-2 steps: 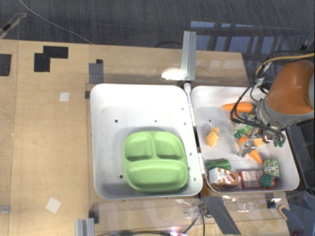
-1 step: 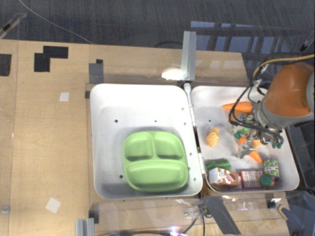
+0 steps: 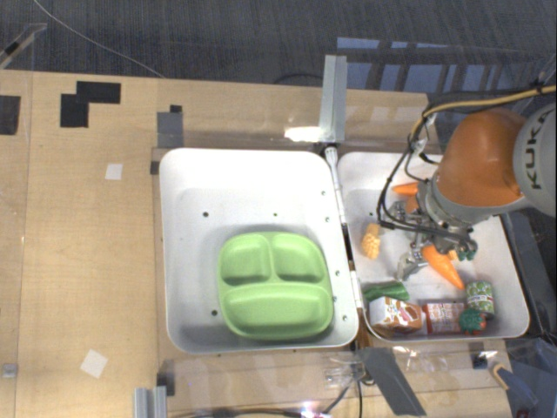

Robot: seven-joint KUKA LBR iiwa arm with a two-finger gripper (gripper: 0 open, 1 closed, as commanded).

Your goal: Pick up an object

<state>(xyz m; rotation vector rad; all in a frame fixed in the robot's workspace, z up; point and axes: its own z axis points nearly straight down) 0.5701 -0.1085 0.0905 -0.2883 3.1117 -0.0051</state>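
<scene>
Currently the hand (image 3: 432, 249) sits low in the right bin (image 3: 513, 273), right of frame centre, directly over a toy carrot (image 3: 446, 270); the wrist hides the tips, so its state cannot be told. Corn cob (image 3: 372, 241) lies just left, packaged food (image 3: 425, 316) and a green can (image 3: 479, 297) along the lower edge. Green divided plate (image 3: 275, 284) is in the left bin (image 3: 187, 233). Risk: the carrot's tapered shape squirts sideways on closing, or clutter gets nudged.
</scene>
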